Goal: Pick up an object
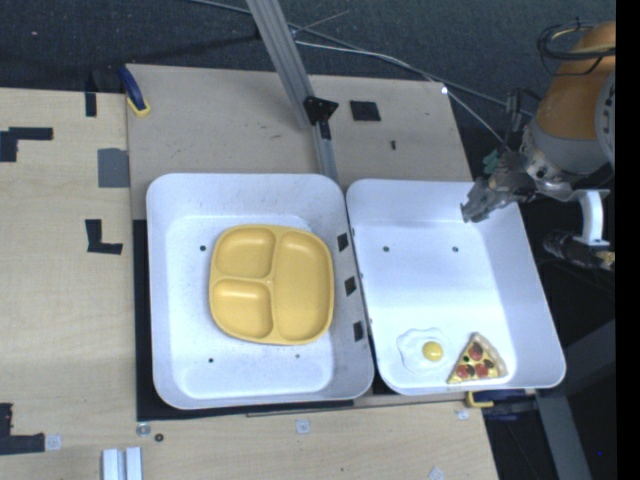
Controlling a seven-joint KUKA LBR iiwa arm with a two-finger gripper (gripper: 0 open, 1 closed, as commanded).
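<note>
A yellow divided plate (271, 284) lies flat in the left bin (170, 208). In the right bin (450, 268), near its front edge, rest a toy fried egg (423, 350) and beside it a toy pizza slice (477, 360). My gripper (482, 201) hangs over the right bin's far right rim, well away from the egg and the pizza slice. Nothing shows between its fingers.
A grey metal bar (290, 68) slants down from the top to the gap between the bins. Thin cables cross the bench behind the bins. The arm's orange and grey wrist (575, 118) stands at the right edge. Black tape marks dot the bench on the left.
</note>
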